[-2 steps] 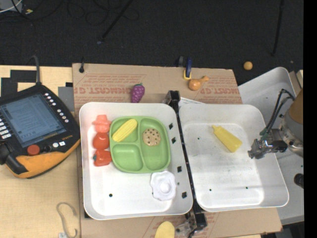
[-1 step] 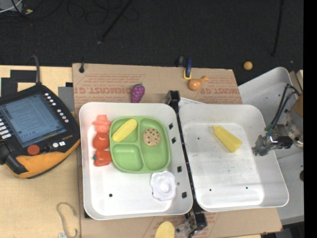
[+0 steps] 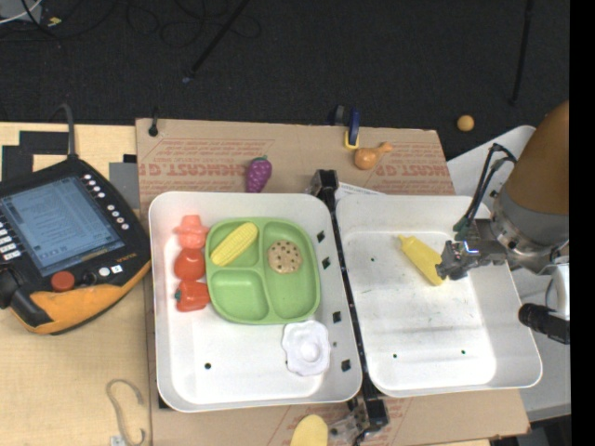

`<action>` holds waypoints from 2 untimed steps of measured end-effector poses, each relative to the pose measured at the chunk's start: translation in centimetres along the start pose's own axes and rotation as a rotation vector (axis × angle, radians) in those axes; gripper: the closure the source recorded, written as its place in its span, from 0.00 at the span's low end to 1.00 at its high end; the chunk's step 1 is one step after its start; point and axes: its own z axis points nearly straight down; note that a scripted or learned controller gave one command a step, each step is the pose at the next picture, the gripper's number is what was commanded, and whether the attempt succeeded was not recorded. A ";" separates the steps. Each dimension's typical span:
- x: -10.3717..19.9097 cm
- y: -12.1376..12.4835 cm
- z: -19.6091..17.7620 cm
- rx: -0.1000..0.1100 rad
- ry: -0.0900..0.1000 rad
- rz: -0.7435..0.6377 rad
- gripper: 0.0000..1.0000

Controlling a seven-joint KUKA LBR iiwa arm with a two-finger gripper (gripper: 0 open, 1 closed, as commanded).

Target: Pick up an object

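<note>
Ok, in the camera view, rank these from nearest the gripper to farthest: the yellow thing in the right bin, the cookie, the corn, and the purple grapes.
From the gripper:
1. Yellow object, right bin, just left of the gripper.
2. Cookie, green tray's upper right compartment, left bin.
3. Corn and purple grapes, the grapes on the cardboard behind the bins: too close to call.

yellow block, green tray
</note>
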 end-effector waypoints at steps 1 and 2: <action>5.6 2.4 0.6 0.000 0.000 0.000 1.00; 10.2 3.3 1.0 0.001 0.000 0.002 1.00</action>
